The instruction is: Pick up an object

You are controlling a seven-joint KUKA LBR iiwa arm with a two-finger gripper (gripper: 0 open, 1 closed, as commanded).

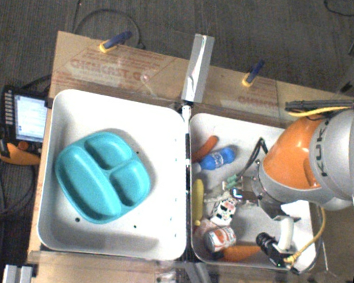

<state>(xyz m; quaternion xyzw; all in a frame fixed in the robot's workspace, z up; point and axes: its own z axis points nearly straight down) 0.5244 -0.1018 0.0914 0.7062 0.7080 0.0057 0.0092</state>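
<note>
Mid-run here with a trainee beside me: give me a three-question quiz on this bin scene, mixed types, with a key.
1. True or false: the teal divided tray lies in the left bin.
2. Multiple choice: the blue bottle is in (A) the left bin, (B) the right bin, (C) on the floor.
3. Fill in: the end effector is above the ____ bin.

Key: 1 true; 2 B; 3 right.

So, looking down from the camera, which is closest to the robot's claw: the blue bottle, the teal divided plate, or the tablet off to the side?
From the gripper:
1. Blue bottle, same right bin, just above.
2. Teal divided plate, left bin.
3. Tablet, outside the bins, far left.
</note>
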